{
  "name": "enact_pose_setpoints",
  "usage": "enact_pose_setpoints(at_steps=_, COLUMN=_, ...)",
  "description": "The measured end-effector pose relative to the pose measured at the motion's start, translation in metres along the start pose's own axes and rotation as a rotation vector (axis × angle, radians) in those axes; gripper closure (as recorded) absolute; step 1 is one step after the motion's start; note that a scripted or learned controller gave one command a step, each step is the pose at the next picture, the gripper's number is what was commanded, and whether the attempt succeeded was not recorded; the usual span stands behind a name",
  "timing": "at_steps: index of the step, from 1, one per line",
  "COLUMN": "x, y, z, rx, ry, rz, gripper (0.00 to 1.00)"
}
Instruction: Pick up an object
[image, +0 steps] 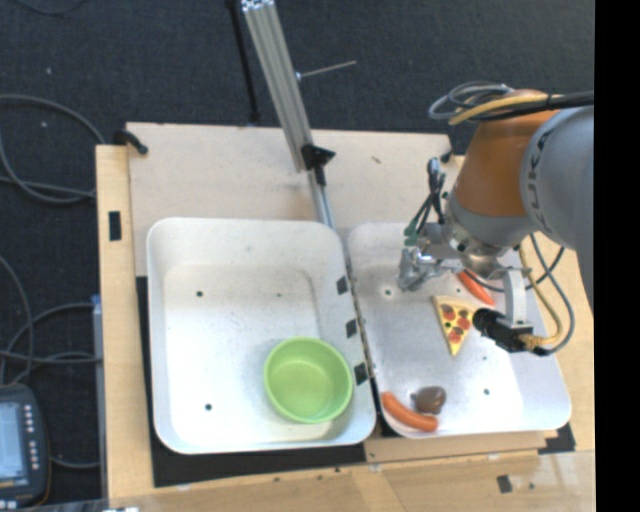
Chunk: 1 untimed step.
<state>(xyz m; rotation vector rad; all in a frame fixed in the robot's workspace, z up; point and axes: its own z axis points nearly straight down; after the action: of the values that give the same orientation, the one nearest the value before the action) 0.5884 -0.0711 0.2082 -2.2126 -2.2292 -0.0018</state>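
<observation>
I see the hand (418, 270) low over the upper left of the right bin (540, 400); I cannot tell its grip state. A pizza slice (454, 322) lies just to its right, a carrot (477, 288) beside the wrist. A sausage (409, 412) and brown lump (430, 399) sit near the front rim. A green bowl (308, 379) rests in the left bin (200, 300).

Pale wooden bench (220, 170), two shallow white bins side by side on it, left bin (200, 270), right bin (530, 390)

1 fixed camera above the bench (230, 175), looking down at a slant, both bins (180, 300) in frame
</observation>
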Motion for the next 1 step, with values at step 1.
enact_pose_setpoints(at_steps=1, x=0.0474, y=0.0037, z=0.0016, rx=0.001, ry=0.001, rz=0.0, gripper=1.0)
